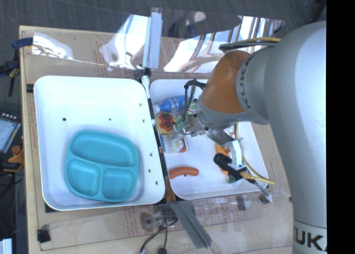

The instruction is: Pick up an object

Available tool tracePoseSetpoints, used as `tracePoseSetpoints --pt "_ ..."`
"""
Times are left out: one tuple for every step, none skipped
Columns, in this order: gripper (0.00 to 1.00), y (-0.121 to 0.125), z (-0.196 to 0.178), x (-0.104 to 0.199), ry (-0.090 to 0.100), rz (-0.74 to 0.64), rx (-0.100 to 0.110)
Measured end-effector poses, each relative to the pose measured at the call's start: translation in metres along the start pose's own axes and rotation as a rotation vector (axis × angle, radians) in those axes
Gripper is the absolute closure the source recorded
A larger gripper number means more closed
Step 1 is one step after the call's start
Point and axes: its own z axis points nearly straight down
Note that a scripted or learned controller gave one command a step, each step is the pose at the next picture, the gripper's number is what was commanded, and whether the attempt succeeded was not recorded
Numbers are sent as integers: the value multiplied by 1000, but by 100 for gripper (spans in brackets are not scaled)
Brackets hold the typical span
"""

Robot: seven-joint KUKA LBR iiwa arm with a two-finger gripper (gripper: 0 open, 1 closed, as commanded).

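My gripper (187, 127) reaches down into the right bin (206, 191), low over the pile at its left side. Under and beside it lie a clear plastic bottle with a blue cap (168, 105), a red and yellow packet (165, 122) and a white packet with red print (175, 146). A reddish sausage (183, 172) lies apart near the bin's front wall. A small orange piece (222, 149) shows just past the wrist. The arm's grey and orange body hides the right bin's back right part.
The left bin (50, 97) holds a blue three-compartment plate (103, 164) at its front. A low divider (154, 136) separates the two bins. Shiny plastic sheeting (127, 42) lies behind the bins.
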Motion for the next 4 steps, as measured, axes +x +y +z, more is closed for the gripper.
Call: tracePoseSetpoints --pt "0 0 1 1 2 -1 1" --pt "0 -45 13 6 3 23 5" --pt "0 -79 9 19 -11 52 -9" --pt "100 -79 1 23 1 42 1"
